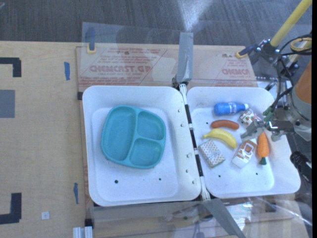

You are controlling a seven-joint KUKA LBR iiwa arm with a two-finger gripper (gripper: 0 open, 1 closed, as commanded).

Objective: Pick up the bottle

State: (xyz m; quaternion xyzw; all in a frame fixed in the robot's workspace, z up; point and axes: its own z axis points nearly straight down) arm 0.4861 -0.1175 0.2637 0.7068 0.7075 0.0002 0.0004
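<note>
The blue bottle [230,107] lies on its side near the far edge of the right bin [237,187], its white cap pointing right. Just in front of it lies a red sausage [225,124], and nearer still a yellow banana [221,137]. A patterned packet [211,152] rests by the bin's left side, with a small white carton [241,154] to its right and an orange carrot [262,146] beyond that. A small wrapped item [247,117] sits right of the bottle.

The claw [258,127] hangs over the right part of this bin, close above the carton and the carrot, apart from the bottle. Whether it is spread or closed cannot be told, and nothing is seen in its grip.

The left bin [99,187] holds a teal divided plate [133,136]. Both bins sit on the wooden worktop [39,133].
</note>
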